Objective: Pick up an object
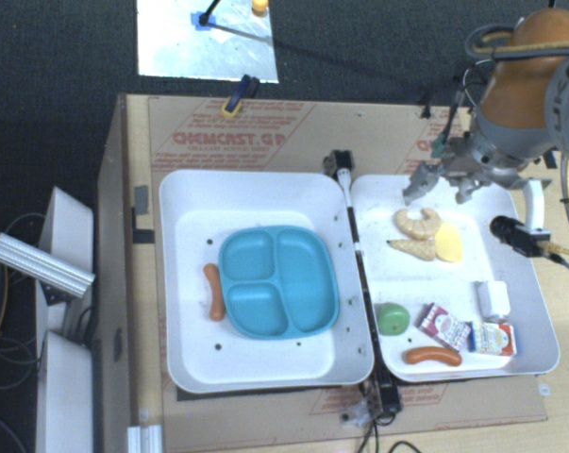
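My gripper point(441, 189) hangs over the back of the right bin point(539, 324), open, with nothing between its fingers point(416, 187). Just in front of it lie a pale curled pastry point(418, 222), a second tan pastry piece point(411, 247) and a yellow piece point(448, 243), close together. Further forward are a green apple point(392, 319), a red and white carton point(443, 327), an orange sausage point(432, 355), a small white box point(493, 299) and another small carton point(493, 338).
The left bin point(185, 253) holds a blue divided plate point(277, 281) with a second orange sausage point(213, 293) lying beside its left edge. A ridge point(352, 243) separates the two bins. The arm reaches in from the upper right.
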Robot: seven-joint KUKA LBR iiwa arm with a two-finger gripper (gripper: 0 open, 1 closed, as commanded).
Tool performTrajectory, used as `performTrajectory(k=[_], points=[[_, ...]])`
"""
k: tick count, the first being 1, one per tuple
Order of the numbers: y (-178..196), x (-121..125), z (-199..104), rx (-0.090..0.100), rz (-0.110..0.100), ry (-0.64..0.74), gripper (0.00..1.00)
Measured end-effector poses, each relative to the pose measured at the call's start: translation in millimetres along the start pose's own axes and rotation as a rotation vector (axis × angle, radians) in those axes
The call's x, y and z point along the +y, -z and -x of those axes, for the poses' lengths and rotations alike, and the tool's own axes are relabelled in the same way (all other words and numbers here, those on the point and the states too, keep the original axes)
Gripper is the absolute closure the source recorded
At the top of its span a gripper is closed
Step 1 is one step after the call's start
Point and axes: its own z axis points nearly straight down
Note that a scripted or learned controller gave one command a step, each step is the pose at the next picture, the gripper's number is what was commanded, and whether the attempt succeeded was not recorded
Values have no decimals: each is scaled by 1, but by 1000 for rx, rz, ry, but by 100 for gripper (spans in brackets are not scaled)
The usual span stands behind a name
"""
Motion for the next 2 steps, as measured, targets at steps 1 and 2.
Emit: performTrajectory(k=[1, 2], points=[[-82, 2, 42, -1, -3, -2, 0], [-111, -12, 41, 0, -2, -2, 0]])
